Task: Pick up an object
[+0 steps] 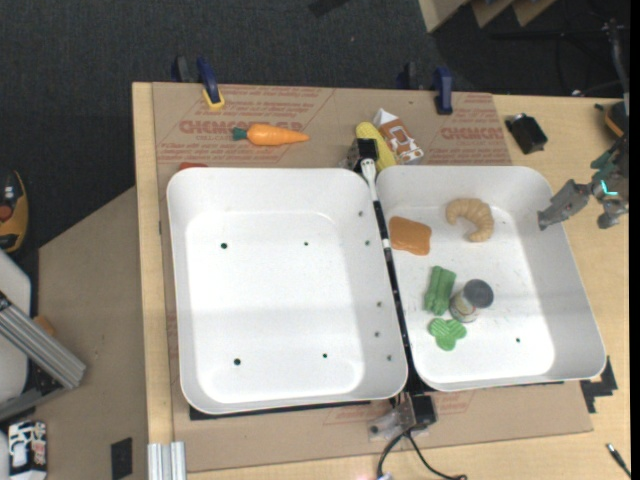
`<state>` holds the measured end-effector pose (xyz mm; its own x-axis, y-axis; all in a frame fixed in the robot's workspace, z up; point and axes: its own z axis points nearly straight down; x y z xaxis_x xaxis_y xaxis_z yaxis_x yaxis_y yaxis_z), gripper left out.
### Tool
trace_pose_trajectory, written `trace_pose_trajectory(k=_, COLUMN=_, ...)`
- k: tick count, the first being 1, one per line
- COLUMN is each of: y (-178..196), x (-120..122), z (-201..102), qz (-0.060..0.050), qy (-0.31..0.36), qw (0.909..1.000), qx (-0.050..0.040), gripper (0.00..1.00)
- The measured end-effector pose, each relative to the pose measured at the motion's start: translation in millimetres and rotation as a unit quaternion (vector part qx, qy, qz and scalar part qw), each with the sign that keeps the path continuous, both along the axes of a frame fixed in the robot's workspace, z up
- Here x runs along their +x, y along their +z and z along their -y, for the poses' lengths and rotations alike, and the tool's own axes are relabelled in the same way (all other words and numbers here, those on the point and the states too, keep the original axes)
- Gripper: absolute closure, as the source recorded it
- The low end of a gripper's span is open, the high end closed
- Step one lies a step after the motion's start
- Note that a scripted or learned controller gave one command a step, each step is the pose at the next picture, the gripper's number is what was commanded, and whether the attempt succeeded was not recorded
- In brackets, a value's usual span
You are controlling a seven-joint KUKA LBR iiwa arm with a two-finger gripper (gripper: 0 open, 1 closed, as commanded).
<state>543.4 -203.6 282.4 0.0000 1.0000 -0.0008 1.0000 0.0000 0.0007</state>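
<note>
The right bin (pixel 560 358) holds an orange block (pixel 409 234), a tan croissant-shaped piece (pixel 472 218), a green piece (pixel 439 290), a small grey can (pixel 472 298) lying beside it, and a small green lump (pixel 447 332). My gripper (pixel 586 210) hangs over the right bin's far right rim, well right of the croissant piece. Its two fingers stand apart, open, with nothing between them.
The left bin (pixel 190 268) lies beside the right one. Behind the bins on the cardboard lie a carrot (pixel 270 135), a banana (pixel 368 140) and a small carton (pixel 399 140). Blue clamps (pixel 209 83) hold the board's back edge.
</note>
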Motion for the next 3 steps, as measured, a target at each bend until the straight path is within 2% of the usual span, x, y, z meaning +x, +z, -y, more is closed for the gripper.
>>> trace_pose_trajectory(k=1, y=-89.6, x=37.3, z=-52.3, qz=-0.004, qy=0.003, qw=1.0, qx=0.0029, gripper=0.0)
trace_pose_trajectory(k=2, y=-203.3, x=20.6, z=-56.4, qz=-0.003, qy=-0.001, qw=1.0, qx=0.0017, gripper=0.0)
trace_pose_trajectory(k=3, y=-196.9, x=92.1, z=-92.9, qz=0.003, qy=0.003, qw=1.0, qx=0.0001, gripper=0.0)
